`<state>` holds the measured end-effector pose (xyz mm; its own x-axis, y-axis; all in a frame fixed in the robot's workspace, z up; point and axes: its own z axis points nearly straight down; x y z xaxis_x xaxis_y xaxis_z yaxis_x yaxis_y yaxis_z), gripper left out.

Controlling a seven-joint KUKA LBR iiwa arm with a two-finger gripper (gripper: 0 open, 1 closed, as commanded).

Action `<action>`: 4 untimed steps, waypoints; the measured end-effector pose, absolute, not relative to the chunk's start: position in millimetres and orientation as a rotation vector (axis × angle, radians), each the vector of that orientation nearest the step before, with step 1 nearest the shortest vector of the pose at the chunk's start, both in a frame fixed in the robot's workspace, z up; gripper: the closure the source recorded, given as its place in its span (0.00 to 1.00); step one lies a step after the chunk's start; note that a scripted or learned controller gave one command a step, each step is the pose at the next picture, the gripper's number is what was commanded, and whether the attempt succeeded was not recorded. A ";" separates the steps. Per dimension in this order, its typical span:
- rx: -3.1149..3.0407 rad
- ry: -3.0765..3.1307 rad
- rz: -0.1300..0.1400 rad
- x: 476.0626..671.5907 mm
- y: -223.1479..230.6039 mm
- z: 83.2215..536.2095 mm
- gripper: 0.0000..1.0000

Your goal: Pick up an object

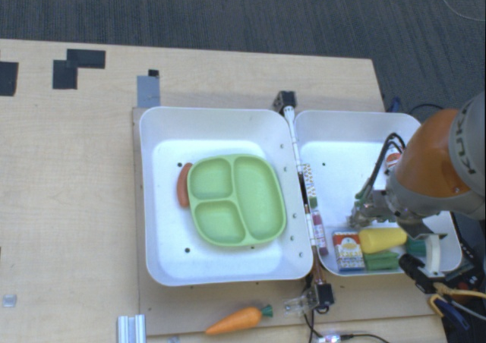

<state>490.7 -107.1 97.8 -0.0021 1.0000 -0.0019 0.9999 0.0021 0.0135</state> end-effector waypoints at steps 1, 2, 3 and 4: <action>2.215 2.225 0.006 487.8 -38.1 184.9 1.00; 2.216 2.225 0.004 487.5 -38.6 184.6 0.00; 2.215 2.218 0.007 488.7 -92.5 86.5 0.00; 2.210 2.217 0.012 490.6 -92.0 97.8 1.00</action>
<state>490.6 -92.0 97.8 -0.0033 1.0000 -0.0024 0.9999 0.0033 0.0136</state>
